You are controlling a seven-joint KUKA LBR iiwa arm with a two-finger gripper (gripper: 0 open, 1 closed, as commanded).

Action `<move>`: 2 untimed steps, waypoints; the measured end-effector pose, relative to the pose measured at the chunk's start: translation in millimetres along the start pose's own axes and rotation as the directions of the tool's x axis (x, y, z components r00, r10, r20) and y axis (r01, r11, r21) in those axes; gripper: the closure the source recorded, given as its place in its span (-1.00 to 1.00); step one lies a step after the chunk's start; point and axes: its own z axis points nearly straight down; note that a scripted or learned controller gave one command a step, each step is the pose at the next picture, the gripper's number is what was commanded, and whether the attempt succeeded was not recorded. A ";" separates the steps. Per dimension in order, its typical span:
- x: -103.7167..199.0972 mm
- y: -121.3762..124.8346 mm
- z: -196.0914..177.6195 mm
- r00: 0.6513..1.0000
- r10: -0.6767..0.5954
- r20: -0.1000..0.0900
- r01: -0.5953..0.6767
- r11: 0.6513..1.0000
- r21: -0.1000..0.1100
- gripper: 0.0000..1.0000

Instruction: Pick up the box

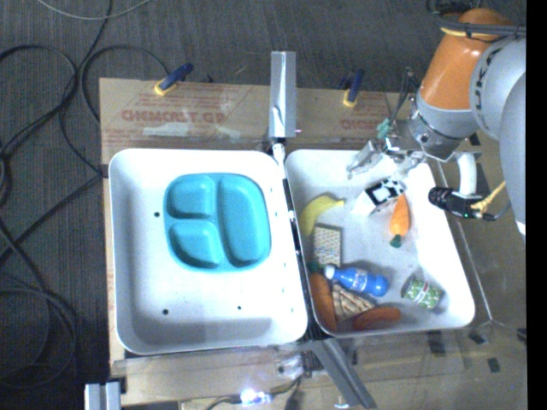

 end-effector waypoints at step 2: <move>7.7 -15.0 70.4 0.988 0.155 0.004 -0.154 0.987 -0.035 -1.00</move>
